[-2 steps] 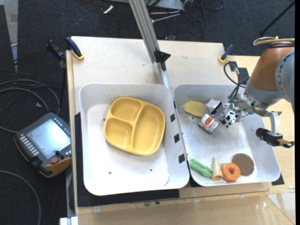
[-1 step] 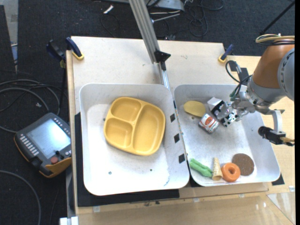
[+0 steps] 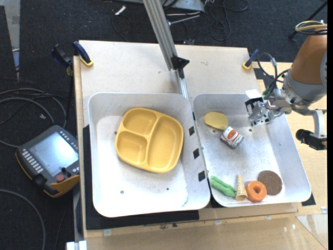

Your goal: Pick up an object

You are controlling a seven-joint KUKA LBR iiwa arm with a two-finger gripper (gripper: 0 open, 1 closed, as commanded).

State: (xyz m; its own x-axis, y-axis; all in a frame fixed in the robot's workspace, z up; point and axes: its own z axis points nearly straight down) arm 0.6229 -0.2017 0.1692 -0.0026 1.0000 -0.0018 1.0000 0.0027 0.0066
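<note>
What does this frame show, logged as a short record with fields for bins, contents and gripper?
left bin: yellow plastic three-compartment plate
right bin: pale yellow flat disc, small red-and-white can, green pod-shaped toy, cream cone, orange ring doughnut, brown round cookie
gripper: over the right bin's far side, nothing visibly held
nearest item to gripper: the can

Yellow divided plate (image 3: 149, 139), white bins (image 3: 101, 155), red-and-white can (image 3: 232, 137), orange doughnut (image 3: 256, 190), brown cookie (image 3: 270, 182), green pea pod (image 3: 222, 186), tan bench (image 3: 130, 66)
</note>
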